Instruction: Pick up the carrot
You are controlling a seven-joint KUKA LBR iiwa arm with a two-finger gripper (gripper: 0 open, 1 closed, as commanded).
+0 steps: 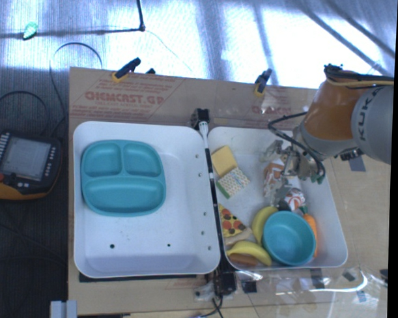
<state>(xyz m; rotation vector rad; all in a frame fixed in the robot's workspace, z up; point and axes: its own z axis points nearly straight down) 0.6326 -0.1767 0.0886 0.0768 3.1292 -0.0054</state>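
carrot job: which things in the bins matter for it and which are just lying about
Belongs to the job:
- carrot, an orange sliver at the blue bowl's right edge
- gripper, over the right bin

Just lying about:
- blue bowl
- banana
- pizza slice
- yellow block
- blue divided plate in the left bin

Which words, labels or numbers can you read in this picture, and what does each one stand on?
"CHEMCAST GP", in red print, on the brown board behind the left bin.
"KU", black letters cut off at the picture's edge, on the grey arm.
More red print on the board behind the right bin: too faint to read.
Screen of the handheld pendant: too small to read.
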